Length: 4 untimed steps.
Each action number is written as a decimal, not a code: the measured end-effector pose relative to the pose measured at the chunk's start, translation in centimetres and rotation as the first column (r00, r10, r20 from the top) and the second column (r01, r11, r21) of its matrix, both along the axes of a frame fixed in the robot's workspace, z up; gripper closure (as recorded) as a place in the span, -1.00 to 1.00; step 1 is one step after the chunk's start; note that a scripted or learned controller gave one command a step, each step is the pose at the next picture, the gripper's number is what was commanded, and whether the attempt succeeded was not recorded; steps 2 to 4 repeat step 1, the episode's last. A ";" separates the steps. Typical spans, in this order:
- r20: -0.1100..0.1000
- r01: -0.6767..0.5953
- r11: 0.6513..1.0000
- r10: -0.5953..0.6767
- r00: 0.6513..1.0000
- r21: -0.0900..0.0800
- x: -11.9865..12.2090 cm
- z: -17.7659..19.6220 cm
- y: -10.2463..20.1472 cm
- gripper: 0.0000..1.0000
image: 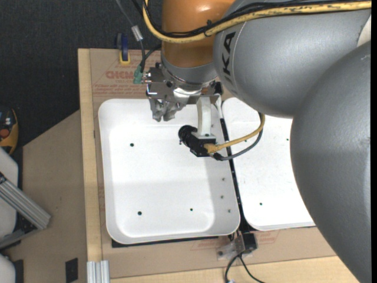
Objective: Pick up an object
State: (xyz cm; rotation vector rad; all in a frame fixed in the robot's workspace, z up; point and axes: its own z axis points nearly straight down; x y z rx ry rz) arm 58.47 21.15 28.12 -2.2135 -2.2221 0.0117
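Well, the jaws (163, 109) hang low over the far edge of the left bin (118, 217), how wide apart I cannot tell, with nothing visibly between them. No object to pick shows on that bin's white floor, so the pick looks undone.

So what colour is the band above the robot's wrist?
Orange band, seen in the camera view.

A tan bench top (88, 158) sits against dark carpeted floor (47, 40), with aluminium framing (23, 202) at lower left.
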 end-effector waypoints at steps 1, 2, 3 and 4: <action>0.015 0.008 1.000 -0.008 1.000 0.002 1.0 4.4 -4.3 1.00; 0.015 0.008 1.000 -0.008 1.000 0.002 1.0 4.4 -4.3 1.00; 0.015 0.008 1.000 -0.008 1.000 0.002 1.0 4.4 -4.3 1.00; 0.015 0.008 1.000 -0.008 1.000 0.002 1.0 4.4 -4.3 1.00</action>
